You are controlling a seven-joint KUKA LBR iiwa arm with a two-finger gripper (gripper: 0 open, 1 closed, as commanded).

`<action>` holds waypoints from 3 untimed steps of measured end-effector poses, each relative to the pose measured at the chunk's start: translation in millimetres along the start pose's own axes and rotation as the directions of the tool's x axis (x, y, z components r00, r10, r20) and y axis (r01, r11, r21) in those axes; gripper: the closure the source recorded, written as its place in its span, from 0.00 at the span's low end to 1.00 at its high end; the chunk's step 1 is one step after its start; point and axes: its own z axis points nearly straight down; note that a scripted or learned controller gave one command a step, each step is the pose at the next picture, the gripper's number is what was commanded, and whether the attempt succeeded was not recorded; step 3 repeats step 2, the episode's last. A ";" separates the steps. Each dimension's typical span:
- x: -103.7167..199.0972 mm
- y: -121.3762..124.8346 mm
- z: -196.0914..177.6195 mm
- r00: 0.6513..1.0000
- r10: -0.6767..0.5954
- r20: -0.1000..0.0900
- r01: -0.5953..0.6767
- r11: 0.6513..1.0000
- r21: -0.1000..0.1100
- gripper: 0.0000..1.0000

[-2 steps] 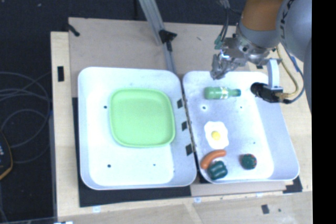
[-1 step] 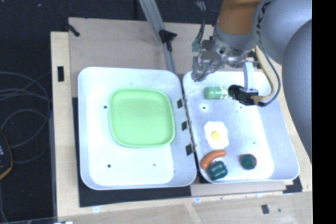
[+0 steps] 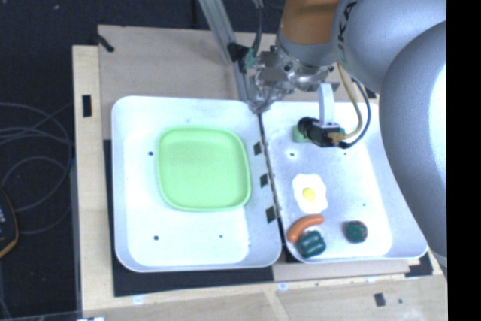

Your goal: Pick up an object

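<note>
My gripper hangs over the far end of the divider between the two bins, below the orange wrist band. In the right bin lie a fried-egg toy, an orange sausage, a dark green block and a dark green round piece, all near the front. A small light green piece, partly hidden, lies further back, just right of the gripper. Nothing shows in the gripper.
A light green square plate lies in the middle of the left bin. A slanted metal rail runs down to the bins' far edge beside the gripper. The arm's bulk covers the right bin's far right side.
</note>
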 end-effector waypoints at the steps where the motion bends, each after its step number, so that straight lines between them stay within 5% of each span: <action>1: 50.7 0.5 -5.1 1.000 0.001 0.000 -0.001 1.000 0.000 1.00; 2: 48.1 0.6 -4.9 1.000 0.005 0.001 -0.005 1.000 0.001 0.00; 3: 48.1 0.6 -4.9 1.000 0.005 0.001 -0.005 1.000 0.001 0.00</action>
